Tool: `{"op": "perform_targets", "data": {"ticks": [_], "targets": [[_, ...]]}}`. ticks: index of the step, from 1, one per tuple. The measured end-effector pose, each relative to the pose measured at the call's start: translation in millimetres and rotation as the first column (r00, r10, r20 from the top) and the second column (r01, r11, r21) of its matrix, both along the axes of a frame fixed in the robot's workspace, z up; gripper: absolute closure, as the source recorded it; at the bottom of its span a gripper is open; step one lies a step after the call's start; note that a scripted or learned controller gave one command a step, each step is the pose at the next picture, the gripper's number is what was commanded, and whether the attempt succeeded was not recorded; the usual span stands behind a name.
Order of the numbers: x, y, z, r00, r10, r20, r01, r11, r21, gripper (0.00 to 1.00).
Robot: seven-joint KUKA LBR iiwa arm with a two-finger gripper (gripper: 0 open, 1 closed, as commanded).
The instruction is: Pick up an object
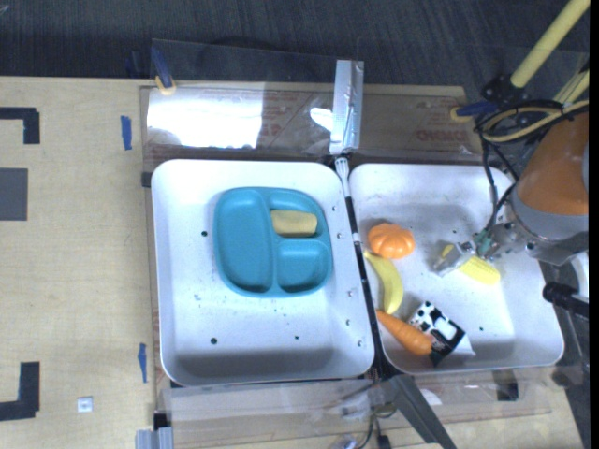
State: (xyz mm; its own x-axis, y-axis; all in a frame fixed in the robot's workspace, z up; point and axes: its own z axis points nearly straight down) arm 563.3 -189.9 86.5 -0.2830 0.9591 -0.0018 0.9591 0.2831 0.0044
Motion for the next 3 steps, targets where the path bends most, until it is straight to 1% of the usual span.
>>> {"op": "perform_targets", "data": {"ticks": [1, 2, 3], "targets": [[2.3, -0.5, 12.0, 1.0, -0.001, 0.008, 0.001, 1.0, -0.002, 1.0], [6.8, 33.7, 117.0, 0.997, -0.081, 0.005, 0.081, 0.997, 0.0, 1.0], [19.5, 50.4, 58.3, 0.963, -0.27, -0.011, 0.27, 0.963, 0.001, 1.0]]}}
